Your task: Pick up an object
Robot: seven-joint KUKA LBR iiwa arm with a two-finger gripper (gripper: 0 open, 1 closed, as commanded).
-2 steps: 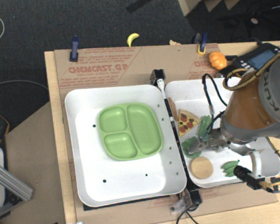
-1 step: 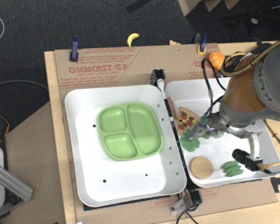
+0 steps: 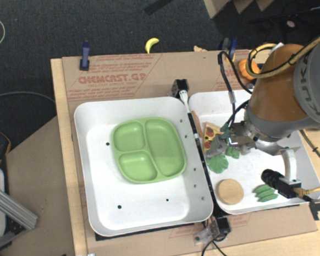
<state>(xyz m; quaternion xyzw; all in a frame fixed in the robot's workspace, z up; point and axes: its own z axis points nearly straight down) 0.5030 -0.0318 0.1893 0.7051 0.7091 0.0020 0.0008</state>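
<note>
A view from above and at a slant shows a tabletop [image 3: 117, 73] of brown board carrying two shallow white bins side by side.

The left bin [image 3: 94, 174] holds one thing: a light green plate [image 3: 149, 149] with three compartments, lying flat near the bin's middle. Nothing sits in the plate's compartments.

The right bin [image 3: 216, 101] holds several small toy foods. A pizza slice [image 3: 210, 134], tan with red spots, lies against the bin's left wall. Just below it lies a dark green leafy piece [image 3: 217, 162]. Nearer the front edge sits a round tan cookie [image 3: 230, 191]. To the right of the cookie lies a bright green ridged piece [image 3: 265, 192], close to the bin's front edge.

The grey arm with its orange band [image 3: 275, 82] reaches in from the right and covers much of the right bin. Its claw [image 3: 227, 141] is low over the bin's left part, right beside the pizza slice and above the leafy piece. Whether the claw is clenched or released cannot be told, and no object can be seen gripped in it.

On the board behind the bins lie a small yellow banana [image 3: 152, 43] and a blue clamp [image 3: 85, 55].
</note>
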